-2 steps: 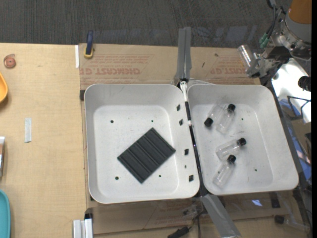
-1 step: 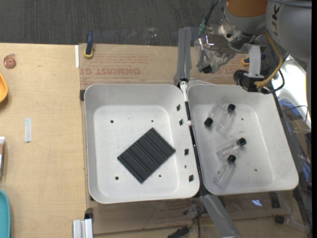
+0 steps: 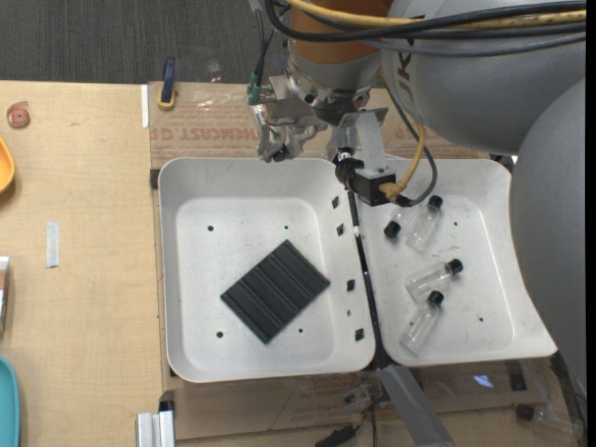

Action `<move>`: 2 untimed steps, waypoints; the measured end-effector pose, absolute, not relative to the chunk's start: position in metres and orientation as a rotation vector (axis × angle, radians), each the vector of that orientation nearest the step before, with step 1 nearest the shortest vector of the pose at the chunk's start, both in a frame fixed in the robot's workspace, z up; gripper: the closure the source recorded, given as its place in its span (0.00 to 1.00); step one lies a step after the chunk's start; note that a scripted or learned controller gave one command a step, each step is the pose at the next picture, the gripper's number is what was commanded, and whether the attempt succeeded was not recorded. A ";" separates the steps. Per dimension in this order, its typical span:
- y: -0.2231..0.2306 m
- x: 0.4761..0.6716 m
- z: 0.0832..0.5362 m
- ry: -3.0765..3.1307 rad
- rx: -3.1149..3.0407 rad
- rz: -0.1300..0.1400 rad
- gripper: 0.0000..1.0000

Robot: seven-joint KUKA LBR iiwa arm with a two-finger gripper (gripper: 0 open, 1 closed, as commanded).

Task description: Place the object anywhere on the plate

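Looming closest to the camera, the grey arm [image 3: 484, 54] is filling the top right of the camera view. Its orange band [image 3: 326, 7] is showing above the wrist, with yellow and black cables looping around it.

The gripper [image 3: 277, 147] is hanging over the far rim of the left bin [image 3: 177, 277], near the middle divider. It is not reaching into either bin. Whether it is wide or narrow cannot be told from this angle, and nothing is visibly sitting in it.

The plate [image 3: 276, 291], a dark ribbed square turned like a diamond, is lying flat in the middle of the left bin. It is lying well clear of the bin walls, probably to give open room for a drop from above.

The objects, several clear vials [image 3: 433, 277] with black caps, are lying scattered on their sides in the right bin [image 3: 494, 250]. They are well apart from the plate, across the divider. Judging by this, no vial is resting on the plate yet, so a pick from the right bin is likely coming first.

Both bins are sitting side by side on cardboard [image 3: 214, 119] on the pale wooden bench [image 3: 84, 250].
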State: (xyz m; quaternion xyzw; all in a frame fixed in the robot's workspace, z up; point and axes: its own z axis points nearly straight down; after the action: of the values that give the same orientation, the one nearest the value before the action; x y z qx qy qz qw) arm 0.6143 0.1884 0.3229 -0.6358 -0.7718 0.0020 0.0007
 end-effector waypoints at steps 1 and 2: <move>0.161 0.635 0.333 -2.943 -1.104 0.000 1.00; 0.204 0.643 0.342 -3.095 -0.552 -0.001 1.00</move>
State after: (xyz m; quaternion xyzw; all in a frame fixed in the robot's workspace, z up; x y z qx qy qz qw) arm 0.6434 0.2040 0.3425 -0.1756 -0.9845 -0.0004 -0.0011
